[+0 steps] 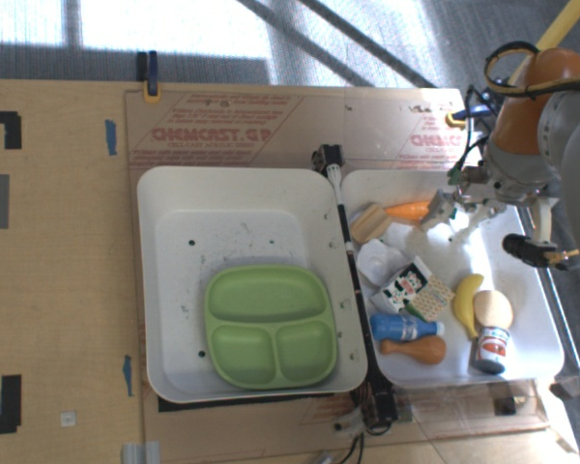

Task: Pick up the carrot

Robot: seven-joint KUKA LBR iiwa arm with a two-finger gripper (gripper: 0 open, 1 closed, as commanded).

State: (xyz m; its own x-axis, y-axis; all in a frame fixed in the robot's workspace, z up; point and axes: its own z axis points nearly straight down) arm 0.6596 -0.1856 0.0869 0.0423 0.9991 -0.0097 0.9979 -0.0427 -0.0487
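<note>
The carrot [407, 211] is a small orange piece lying on its side near the back of the right bin [527, 332], its tip pointing right. My gripper [458, 212] hangs low over the bin just right of that tip, below the arm's orange band. Its two fingers stand apart and open, and nothing is between them. The left finger [441, 206] is close beside the carrot's end.
A tan bread piece [369, 222] lies left of the carrot. In front are a white lump [381, 258], cow-print carton [402, 285], banana [466, 303], blue bottle [406, 329], drumstick [417, 349] and can [490, 348]. The left bin [174, 220] holds a green divided plate [271, 325].
</note>
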